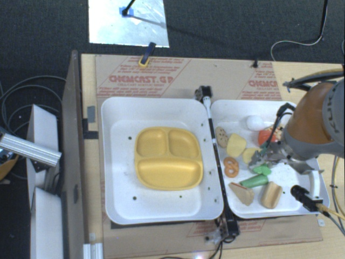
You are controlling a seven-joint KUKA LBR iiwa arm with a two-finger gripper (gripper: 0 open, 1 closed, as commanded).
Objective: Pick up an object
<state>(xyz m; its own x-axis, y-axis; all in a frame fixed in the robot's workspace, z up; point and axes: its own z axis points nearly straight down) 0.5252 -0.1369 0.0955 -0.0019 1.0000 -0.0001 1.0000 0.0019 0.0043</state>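
Bench point(178, 72) of pale board with red print, sitting on dark carpet. Up top, a shiny sheet point(128, 14) lies on the floor, and a thin black cable point(302, 41) loops down at the upper right. More cables curl at the left, next to a white box point(44, 161) and a metal bar point(29, 149).

Two white bins, side by side and touching along the middle seam. Left bin point(116, 117) carries one thing: a yellow tray point(168, 158) with three compartments, lying flat near the centre.

Right bin point(232, 108) is busy. White egg point(254, 123) near the back, red piece point(265, 135) just beside it. Brown cookie point(221, 135) by the seam, yellow chunk point(235, 144) next to it, orange pretzel point(231, 167) below. Green piece point(256, 179) in the middle, a tan wedge point(242, 193) and a bread roll point(271, 195) along the front.

Arm point(318, 120) is in from the right, orange band showing, wrist low over the right bin. Gripper point(262, 158) is down among the food, right by the yellow and green pieces. Whether its tips are apart or together, I can't tell; the wrist body and clutter hide them. Nothing is visibly lifted.
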